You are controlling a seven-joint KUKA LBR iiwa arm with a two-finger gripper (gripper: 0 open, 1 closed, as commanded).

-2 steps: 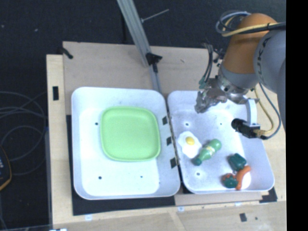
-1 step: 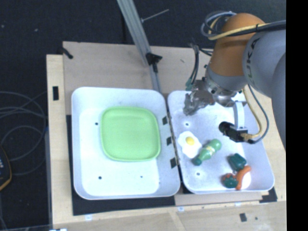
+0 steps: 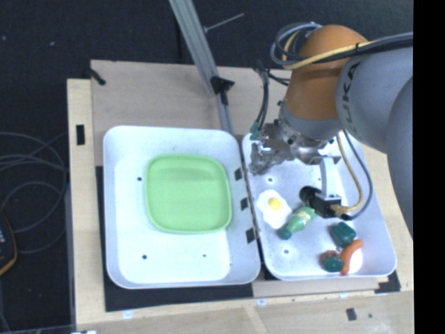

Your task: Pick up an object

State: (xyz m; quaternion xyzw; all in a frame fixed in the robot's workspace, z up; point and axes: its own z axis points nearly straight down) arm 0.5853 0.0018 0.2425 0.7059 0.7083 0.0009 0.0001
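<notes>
The gripper (image 3: 259, 160) hung over the far left corner of the right bin (image 3: 299, 259), close to the wall that this bin shares with the left bin (image 3: 125, 186). It was seen from above, under the grey arm's orange band. From that slant it could not be told whether the gripper was open or closed, and no toy could be made out in its hold. All the small things lay on the floor of the right bin. Nearest the gripper, just on the near side of it and apart from it, lay a fried-egg toy (image 3: 272, 207). It was a flat white blob with a round yellow yolk near its middle, and it lay close to the bin's left wall. Touching the egg's right edge was a green vegetable toy (image 3: 297, 221), oblong and lying at a slant, paler green at its upper end and darker at its lower tip. Further right sat a dark teal piece (image 3: 341, 233), small and blocky. Just below that, near the bin's front right corner, lay an orange and white toy (image 3: 352, 256), with a brown-orange lump (image 3: 331, 261) tight against its left side. Their exact shapes were too small to tell. The left bin held a pale green square plate (image 3: 188, 192) with rounded corners, lying flat near its middle. Both bins rested on the tan bench (image 3: 139, 92), and a grey metal pole (image 3: 191, 33) ran at a slant above the bench's far side.
</notes>
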